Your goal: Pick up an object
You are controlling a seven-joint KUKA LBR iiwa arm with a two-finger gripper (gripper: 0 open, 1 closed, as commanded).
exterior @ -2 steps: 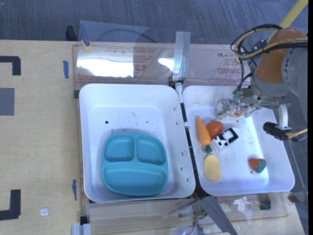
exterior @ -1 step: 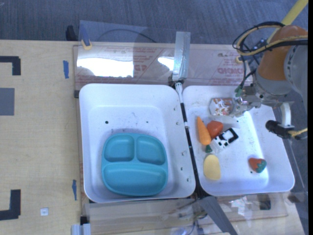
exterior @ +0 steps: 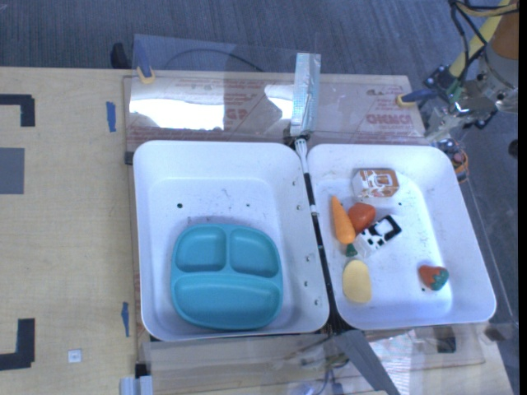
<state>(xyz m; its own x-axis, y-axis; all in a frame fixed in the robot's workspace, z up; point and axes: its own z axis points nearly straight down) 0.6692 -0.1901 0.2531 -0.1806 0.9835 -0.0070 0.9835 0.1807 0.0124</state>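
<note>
The pincer (exterior: pixel 461 105), grip state indiscernible, hangs beyond the right bin (exterior: pixel 469 220); that bin holds six small objects, and the left bin (exterior: pixel 156 188) holds one teal tray (exterior: pixel 226 278).

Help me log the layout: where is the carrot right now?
The carrot lies in the right bin, near its left wall, pointing up the camera view; the red toy touches its right side and the yellow piece sits below it.

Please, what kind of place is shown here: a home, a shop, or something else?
Probably a robot test bench in a lab: two white bins sit side by side on a wooden bench, toy food such as a carrot lies inside, and cables hang nearby.
</note>
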